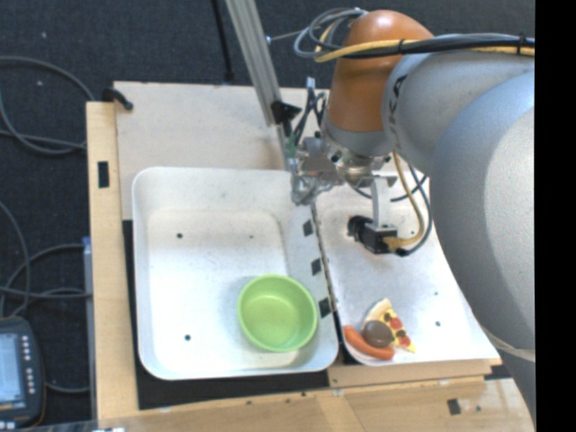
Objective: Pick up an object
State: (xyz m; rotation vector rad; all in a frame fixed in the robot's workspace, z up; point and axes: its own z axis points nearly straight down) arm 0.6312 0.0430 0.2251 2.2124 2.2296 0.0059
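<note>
Centrally, the gripper [306, 190] hangs over the far end of the seam where the two bins meet, close to their back rims; whether it is released or clenched cannot be told from this angle. The grey arm [450, 106], with its orange band [369, 70], enters from the right and covers the far right part of the right bin [423, 277]. Left of the gripper, the left bin [198, 250] offers a broad open floor along its back, left and front-left edges. A green bowl [277, 311] stands mouth up in that bin's near right corner, just beside the shared seam and near the front rim. Across the seam, in the near left corner of the right bin, three small pieces cluster, touching one another: an orange carrot-like piece [364, 342], a brown rounded piece [378, 333] and a yellow wedge [393, 318] with red spots. Open floor lies between this cluster and the gripper. Both bins rest on the pale counter [189, 124].
</note>
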